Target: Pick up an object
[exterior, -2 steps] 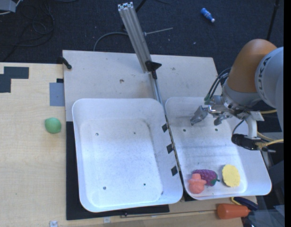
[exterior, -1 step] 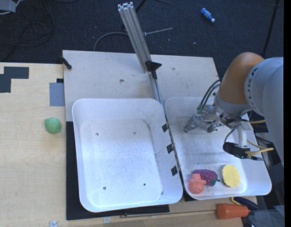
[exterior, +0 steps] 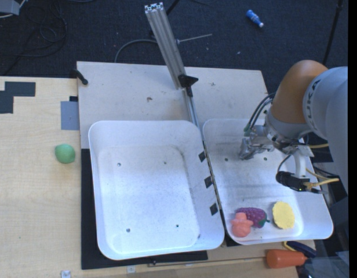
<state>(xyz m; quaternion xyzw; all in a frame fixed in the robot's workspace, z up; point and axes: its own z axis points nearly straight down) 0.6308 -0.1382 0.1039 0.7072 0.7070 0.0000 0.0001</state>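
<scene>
The right bin point(exterior: 225, 184) holds three small toys near its front edge: a purple grape-like piece point(exterior: 254, 215), an orange-pink piece point(exterior: 241, 225) touching it, and a yellow round piece point(exterior: 284, 215) to their right. My gripper point(exterior: 248, 150) points down over the bin's back half, well behind the toys, with nothing seen between its fingers. The grey arm with its orange band comes in from the right.
The left bin point(exterior: 100, 155) stands beside the right one. A green ball point(exterior: 65, 153) lies on the wooden bench at the left. An orange object point(exterior: 286, 258) lies outside the right bin's front edge. A metal rail point(exterior: 170, 45) slants up behind the bins.
</scene>
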